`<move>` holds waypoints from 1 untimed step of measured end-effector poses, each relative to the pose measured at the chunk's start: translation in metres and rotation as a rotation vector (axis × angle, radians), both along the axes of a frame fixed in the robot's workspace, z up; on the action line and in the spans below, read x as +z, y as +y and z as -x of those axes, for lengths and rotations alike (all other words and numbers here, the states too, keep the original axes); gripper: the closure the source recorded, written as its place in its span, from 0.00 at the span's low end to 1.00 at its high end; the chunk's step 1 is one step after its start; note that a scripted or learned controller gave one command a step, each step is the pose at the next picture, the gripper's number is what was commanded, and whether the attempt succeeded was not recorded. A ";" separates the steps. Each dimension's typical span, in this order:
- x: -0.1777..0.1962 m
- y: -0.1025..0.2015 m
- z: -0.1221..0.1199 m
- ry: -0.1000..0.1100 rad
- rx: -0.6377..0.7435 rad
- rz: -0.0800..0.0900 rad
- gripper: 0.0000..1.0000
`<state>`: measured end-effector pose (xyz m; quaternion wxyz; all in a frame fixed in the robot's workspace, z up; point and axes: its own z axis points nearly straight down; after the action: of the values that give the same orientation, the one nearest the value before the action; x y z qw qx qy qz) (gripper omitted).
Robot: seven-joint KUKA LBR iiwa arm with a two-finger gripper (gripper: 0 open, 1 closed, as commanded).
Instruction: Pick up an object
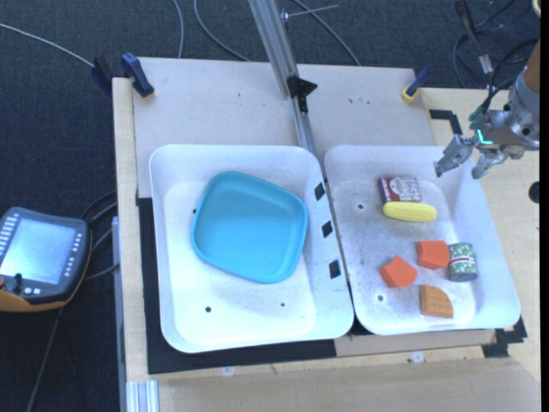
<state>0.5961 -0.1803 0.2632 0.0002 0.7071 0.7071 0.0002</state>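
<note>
Gripper (464,160) spread, nothing between fingers

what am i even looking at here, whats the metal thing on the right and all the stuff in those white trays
This is one photo from a camera fixed above a workbench, looking down at a slant. The thing at the right edge is the end of a robot arm; its two-finger gripper is open and hovers over the upper right rim of the right tray, holding nothing. Two shallow white trays sit side by side. The left bin holds a blue plate. The right bin holds small toy-like items: a red box touching a yellow corn-like piece, two orange blocks, a small green can and an orange wedge. The screen device at far left is probably the arm's hand controller.
</note>
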 end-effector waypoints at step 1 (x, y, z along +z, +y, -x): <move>0.000 0.000 0.000 0.000 0.000 0.000 0.00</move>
<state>0.5961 -0.1803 0.2632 0.0002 0.7071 0.7071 0.0002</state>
